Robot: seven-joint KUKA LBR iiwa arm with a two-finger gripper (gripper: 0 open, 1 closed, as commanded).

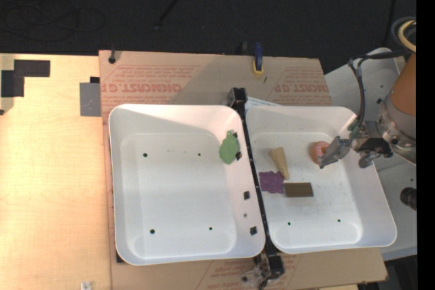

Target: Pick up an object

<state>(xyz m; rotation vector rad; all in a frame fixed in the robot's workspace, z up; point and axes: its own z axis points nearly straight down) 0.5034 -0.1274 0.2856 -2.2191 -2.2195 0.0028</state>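
Arm (pixel 408 88): grey housing with an orange band above the wrist, partly cut off at the frame edge. Black cable (pixel 358 88) loops from the upper body to the wrist. Gripper (pixel 350 153): dark grey metal, two slim fingers (pixel 331 154), small bracket parts behind them.

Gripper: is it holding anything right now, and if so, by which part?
Cannot be told. The gripper sits right beside the orange object in the right bin, but a grasp isn't visible.
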